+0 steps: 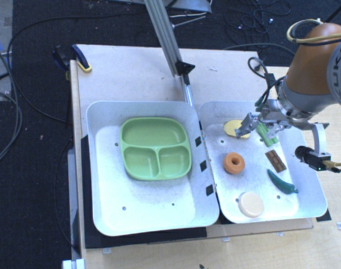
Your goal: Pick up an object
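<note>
The right bin [312,202] holds several small objects. A yellow piece [232,129] lies at its back, an orange ring [234,163] in the middle, a brown bar [276,161] to the right, a teal curved piece [282,183] below that, and a cream disc [251,204] at the front. My gripper [259,125] hangs low over the back of this bin, just right of the yellow piece. A light green piece [266,134] sits right under it; whether it is held is unclear.
A green divided plate [156,148] lies in the left bin [103,206]. A slanted metal pole [166,29] comes down to the bins' shared back edge. A black fitting [312,157] on the arm hangs over the right bin's right side.
</note>
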Controlling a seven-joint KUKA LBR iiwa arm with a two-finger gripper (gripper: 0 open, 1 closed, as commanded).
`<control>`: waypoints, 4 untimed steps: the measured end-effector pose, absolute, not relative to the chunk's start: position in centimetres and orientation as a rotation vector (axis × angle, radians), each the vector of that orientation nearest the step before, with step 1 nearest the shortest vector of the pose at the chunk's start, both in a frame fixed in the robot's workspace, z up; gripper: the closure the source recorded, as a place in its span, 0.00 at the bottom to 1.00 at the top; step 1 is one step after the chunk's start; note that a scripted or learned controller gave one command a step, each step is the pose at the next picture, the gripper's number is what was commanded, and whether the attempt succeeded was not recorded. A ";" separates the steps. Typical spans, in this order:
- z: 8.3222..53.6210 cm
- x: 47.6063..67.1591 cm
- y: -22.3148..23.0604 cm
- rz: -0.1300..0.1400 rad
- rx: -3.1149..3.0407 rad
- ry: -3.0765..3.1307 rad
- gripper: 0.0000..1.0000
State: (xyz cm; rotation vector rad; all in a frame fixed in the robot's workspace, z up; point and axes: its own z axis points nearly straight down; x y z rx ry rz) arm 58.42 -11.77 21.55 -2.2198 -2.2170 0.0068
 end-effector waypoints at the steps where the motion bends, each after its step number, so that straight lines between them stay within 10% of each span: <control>1: 16.2 58.2 -12.8 0.006 -2.221 -2.217 0.00; 2: 10.1 58.5 -13.4 0.006 -2.219 -2.217 0.00; 3: 11.5 58.8 -13.4 -0.001 -2.224 -2.221 1.00; 4: 16.2 58.1 -13.5 -0.004 -2.225 -2.224 1.00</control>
